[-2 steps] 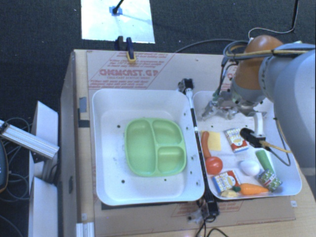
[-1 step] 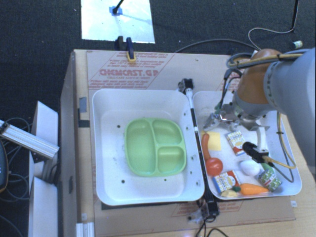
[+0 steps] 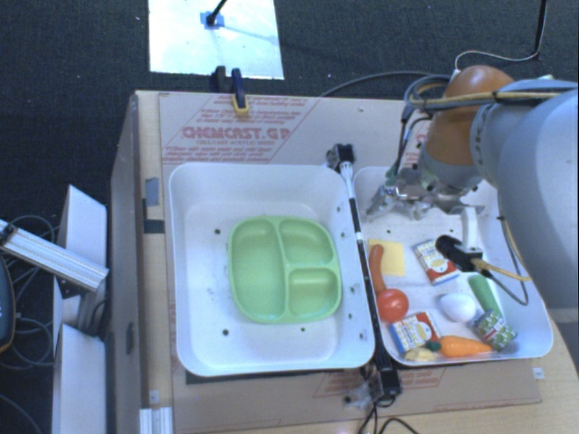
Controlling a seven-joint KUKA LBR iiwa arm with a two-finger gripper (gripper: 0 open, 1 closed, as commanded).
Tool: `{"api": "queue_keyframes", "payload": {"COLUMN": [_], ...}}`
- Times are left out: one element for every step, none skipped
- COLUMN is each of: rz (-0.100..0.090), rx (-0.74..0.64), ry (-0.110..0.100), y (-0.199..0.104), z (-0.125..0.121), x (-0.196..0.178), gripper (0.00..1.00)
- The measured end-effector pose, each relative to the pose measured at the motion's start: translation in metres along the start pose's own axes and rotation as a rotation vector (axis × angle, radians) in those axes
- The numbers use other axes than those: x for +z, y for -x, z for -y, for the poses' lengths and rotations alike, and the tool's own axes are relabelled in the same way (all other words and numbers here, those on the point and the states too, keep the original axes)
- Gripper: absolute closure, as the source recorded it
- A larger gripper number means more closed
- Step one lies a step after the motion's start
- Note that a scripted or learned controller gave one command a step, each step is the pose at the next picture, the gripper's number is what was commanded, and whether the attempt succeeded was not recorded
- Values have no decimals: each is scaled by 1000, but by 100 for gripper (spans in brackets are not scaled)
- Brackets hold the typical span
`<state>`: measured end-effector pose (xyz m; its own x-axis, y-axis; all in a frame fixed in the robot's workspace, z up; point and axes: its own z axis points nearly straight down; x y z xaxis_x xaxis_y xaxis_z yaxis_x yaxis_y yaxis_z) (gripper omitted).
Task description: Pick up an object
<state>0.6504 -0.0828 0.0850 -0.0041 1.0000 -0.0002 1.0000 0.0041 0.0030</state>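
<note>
Camera view looks down on two white bins side by side. The gripper (image 3: 396,199) hangs over the far end of the right bin (image 3: 534,333), under the big grey arm (image 3: 525,152) with its orange band (image 3: 475,84). I cannot tell how wide the gripper is or if it has hold of anything, because it is small and blurry. All the toys lie nearer the camera than the gripper. Just past it is a yellow block (image 3: 393,259) with a small red and white box (image 3: 434,260) beside it. Farther on are a red tomato (image 3: 393,305), a white egg (image 3: 457,307), a green cucumber (image 3: 485,294), a second little box (image 3: 414,332) and an orange carrot (image 3: 466,345). Off to the gripper's side, in the left bin (image 3: 194,242), sits a green tray (image 3: 283,268) with three parts
</note>
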Motion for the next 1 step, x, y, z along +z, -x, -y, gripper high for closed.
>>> {"api": "queue_keyframes", "payload": {"rz": [0], "rx": [3], "ry": [-1], "y": [3], "z": [17], "x": [0], "gripper": [0]}}
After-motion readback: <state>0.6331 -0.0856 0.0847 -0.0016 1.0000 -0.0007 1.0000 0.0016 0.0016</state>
